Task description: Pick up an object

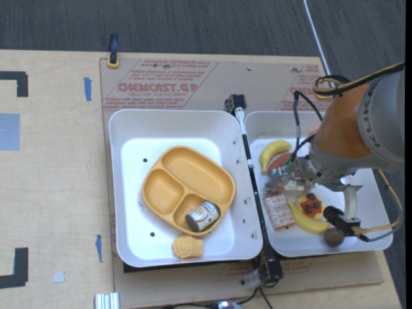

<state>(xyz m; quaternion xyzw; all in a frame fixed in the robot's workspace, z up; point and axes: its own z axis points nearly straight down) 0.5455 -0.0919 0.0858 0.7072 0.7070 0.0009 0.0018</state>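
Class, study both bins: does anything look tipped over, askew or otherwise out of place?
Yes. In the left bin, a small can lies on its side in a compartment of the yellow divided plate rather than standing upright. The plate sits at a slant to the bin's walls. A corn piece lies off the plate.

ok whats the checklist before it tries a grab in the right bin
1. Gripper over the right bin: ok, it sits low at the bin's left part.
2. Jaws open or shut: cannot tell, the wrist hides them.
3. Object held: cannot tell, nothing visible between the jaws.
4. Targets within reach: ok, a banana and a red-patterned packet lie close by.
5. Clutter near the target: not ok, a second banana and a brown round item crowd the bin's front part.
6. Left bin's yellow tray out of the way: ok.
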